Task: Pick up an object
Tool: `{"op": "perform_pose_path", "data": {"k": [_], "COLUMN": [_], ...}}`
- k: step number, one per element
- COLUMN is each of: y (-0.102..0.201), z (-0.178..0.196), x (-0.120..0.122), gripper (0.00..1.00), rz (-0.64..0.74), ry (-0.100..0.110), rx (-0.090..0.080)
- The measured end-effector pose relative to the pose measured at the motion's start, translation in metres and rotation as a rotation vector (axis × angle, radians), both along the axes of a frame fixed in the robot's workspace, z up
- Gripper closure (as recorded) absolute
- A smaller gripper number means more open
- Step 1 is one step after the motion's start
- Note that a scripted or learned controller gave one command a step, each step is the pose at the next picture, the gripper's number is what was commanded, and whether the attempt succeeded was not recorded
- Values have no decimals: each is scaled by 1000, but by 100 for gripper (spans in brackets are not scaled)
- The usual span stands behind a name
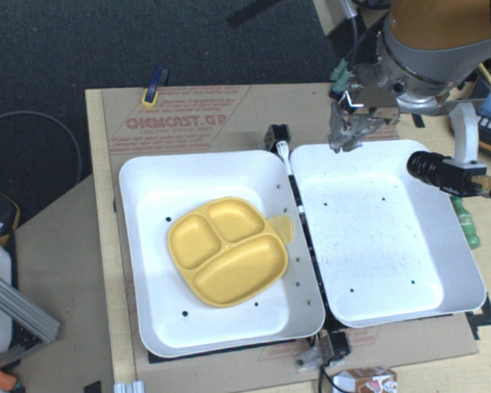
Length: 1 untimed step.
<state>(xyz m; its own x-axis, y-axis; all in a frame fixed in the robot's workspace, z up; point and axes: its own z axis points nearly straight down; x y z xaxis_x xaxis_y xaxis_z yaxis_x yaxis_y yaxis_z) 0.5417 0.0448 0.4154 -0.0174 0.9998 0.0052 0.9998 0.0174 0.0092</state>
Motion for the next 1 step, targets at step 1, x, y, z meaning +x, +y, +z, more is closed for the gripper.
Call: {"op": "perform_pose_path", "data": {"k": [1], "y": [-5], "z": [-54], "x": [-49], "gripper": [100], "rz": [-19], "ry": [18], "rx": [-5]}}
